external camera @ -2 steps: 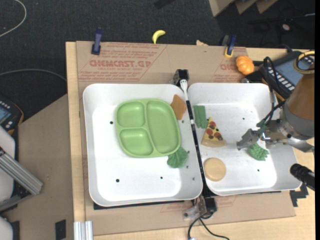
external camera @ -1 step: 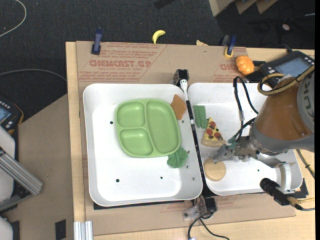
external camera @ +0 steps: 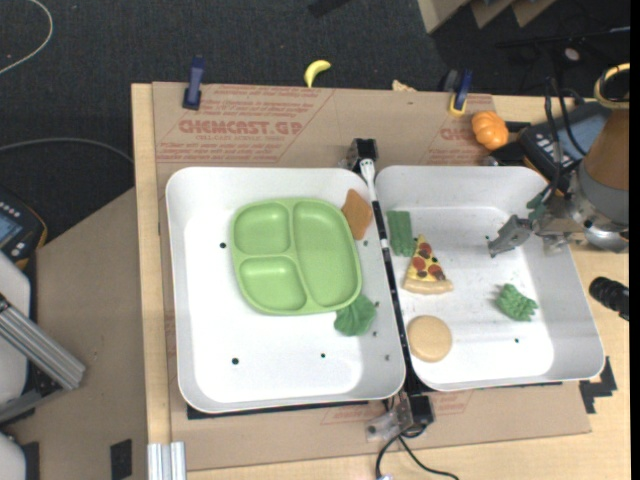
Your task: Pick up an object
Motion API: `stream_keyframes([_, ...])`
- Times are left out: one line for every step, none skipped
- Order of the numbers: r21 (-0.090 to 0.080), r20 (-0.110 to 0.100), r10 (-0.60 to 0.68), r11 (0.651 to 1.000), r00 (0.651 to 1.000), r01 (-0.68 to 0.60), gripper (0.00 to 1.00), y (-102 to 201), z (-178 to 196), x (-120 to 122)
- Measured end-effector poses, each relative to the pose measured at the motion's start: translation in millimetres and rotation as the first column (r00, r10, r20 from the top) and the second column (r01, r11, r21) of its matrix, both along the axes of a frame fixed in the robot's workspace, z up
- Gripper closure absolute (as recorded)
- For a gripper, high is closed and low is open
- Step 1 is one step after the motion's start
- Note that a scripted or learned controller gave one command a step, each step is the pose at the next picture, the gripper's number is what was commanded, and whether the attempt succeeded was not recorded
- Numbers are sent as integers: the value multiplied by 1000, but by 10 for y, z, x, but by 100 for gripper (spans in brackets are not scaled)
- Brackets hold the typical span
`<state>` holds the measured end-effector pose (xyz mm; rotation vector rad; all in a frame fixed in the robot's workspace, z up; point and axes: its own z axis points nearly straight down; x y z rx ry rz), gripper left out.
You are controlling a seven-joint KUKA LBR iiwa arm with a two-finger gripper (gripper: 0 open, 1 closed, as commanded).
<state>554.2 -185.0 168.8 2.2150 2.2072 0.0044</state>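
My gripper hangs over the right side of the right bin, its two grey fingers spread open with nothing between them. Just below it lies a small green leafy piece. Further left in the same bin are a pizza slice, a green strip and a round tan cookie. The left bin holds a green divided plate, a brown wedge at the plate's upper right and another green leafy piece at its lower right.
The grey arm comes in from the right over the right bin's rim. On the cardboard behind the bins lie a small orange fruit and a yellow banana. Blue clamps hold the board's back edge.
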Motion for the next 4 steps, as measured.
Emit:
stream_keyframes([4,-8,-2,1000,1000,2,0,-422,619,-548])
stream_keyframes([15,-19,12,1000,1000,-12,0,597,65,-710])
stream_keyframes([0,7,3,1000,1000,-3,0,128,1946,-691])
stream_keyframes([14,-27,2,1000,1000,-2,0,212,20,-741])
